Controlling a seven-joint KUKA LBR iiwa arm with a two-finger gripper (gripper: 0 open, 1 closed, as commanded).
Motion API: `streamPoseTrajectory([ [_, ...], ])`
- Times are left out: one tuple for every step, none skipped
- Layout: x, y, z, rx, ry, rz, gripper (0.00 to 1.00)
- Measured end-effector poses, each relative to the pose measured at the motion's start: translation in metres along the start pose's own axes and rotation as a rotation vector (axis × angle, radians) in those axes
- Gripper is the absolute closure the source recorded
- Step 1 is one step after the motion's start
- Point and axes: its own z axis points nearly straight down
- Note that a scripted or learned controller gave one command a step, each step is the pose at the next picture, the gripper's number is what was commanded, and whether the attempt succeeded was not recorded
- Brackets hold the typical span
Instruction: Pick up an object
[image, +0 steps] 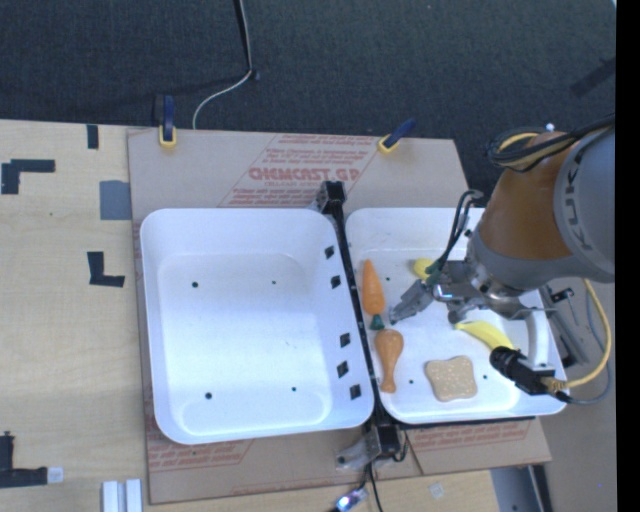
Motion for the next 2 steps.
streamPoseTrajectory([
  [0.047, -0.007, 0.011, 0.003, 0.002, -0.005, 0.0],
  [0.03, -0.002, 0.01, 0.001, 0.0, -0.002, 0.0],
])
